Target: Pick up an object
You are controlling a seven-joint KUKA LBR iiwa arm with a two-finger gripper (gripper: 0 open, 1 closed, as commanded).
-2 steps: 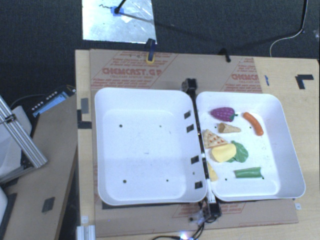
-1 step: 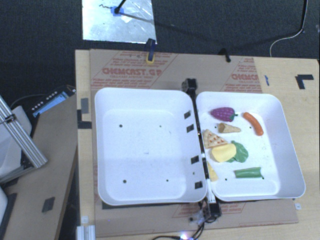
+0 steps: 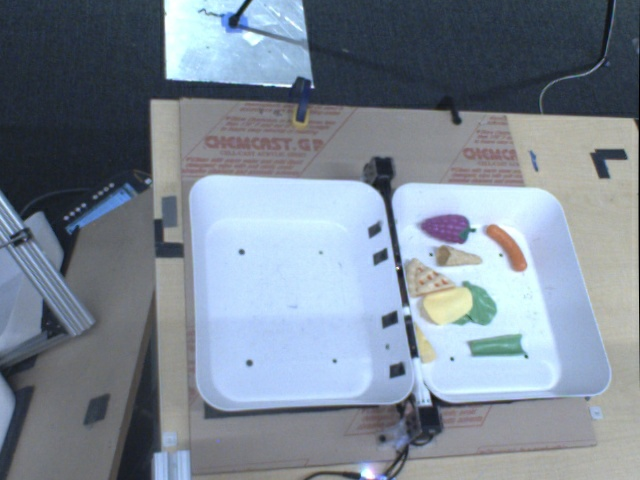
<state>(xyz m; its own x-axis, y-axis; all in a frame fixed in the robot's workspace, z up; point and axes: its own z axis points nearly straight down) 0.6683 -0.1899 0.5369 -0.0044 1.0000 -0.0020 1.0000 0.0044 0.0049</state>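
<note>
- Looking down at the bench, I see two white bins side by side on a brown cardboard sheet (image 3: 260, 138).
- How the jaws stand I cannot tell, so I cannot place anything relative to them; I give the places by the bins instead.
- All the objects to pick lie in the right bin (image 3: 480, 190), mostly in its left half.
- A purple vegetable (image 3: 446, 228) lies near the far wall, and an orange sausage (image 3: 507, 246) lies just to its right, apart from it.
- A small tan wedge (image 3: 457, 257) lies just below the purple vegetable.
- A triangular slice with a grid pattern (image 3: 428, 278) lies near the wall between the bins.
- A yellow piece (image 3: 447, 305) touches this slice, and a green leafy piece (image 3: 482, 305) touches the yellow piece on its right.
- A long green pod (image 3: 496, 345) lies alone toward the near wall.
- A small pale yellow piece (image 3: 426, 345) lies against the dividing wall.
- The left bin (image 3: 290, 183) shows its white floor with a few dark dots.
- A yellow clamp (image 3: 300, 116) sits on the far edge of the cardboard.
</note>
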